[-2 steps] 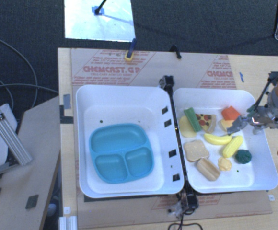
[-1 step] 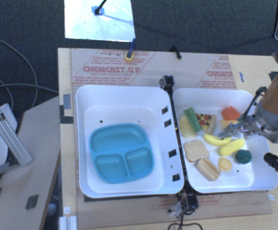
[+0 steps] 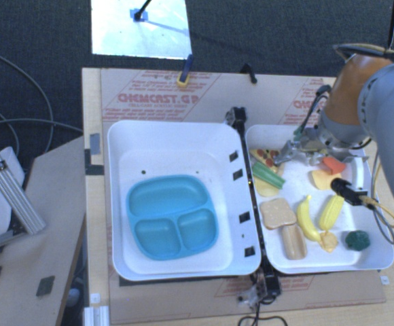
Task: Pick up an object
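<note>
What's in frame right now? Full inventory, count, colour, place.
white bins: 2, white, side by side on the bench
divided tray: 1, light blue, in the left bin
bread slice: 1, tan, right bin, near its left wall
banana: 1, yellow, right bin centre
corn cob: 1, yellow, right of the banana
green vegetable: 1, green, right bin, upper left
dark green piece: 1, right bin, near right corner
orange piece: 1, right bin, under the wrist
arm: 1, grey with orange band, over the right bin
gripper: 1, over the right bin's far side
</note>
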`<state>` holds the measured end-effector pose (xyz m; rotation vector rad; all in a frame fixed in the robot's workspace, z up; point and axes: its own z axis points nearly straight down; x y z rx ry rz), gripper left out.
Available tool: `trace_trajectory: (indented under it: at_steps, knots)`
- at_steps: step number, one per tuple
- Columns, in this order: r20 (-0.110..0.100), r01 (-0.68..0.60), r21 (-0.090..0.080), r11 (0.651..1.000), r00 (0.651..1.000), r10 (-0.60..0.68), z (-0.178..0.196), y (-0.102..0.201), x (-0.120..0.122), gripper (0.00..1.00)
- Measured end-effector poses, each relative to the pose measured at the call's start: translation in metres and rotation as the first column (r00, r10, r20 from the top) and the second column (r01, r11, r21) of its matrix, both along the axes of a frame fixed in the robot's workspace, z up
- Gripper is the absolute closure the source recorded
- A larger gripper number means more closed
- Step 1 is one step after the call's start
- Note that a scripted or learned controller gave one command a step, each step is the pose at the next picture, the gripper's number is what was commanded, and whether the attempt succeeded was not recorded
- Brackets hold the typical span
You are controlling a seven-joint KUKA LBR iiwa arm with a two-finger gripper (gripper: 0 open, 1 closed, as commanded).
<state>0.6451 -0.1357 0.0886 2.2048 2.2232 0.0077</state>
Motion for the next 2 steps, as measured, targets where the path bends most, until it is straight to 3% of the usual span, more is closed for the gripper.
trace_trajectory:
  at_steps: [1, 2]
  knots:
    - [-0.002, 0.009, 0.002, 1.0, 1.0, -0.009, -0.001, -0.01, -0.062, 0.0]
    - [-0.002, 0.01, 0.002, 1.0, 1.0, -0.01, -0.001, -0.074, -0.074, 0.0]
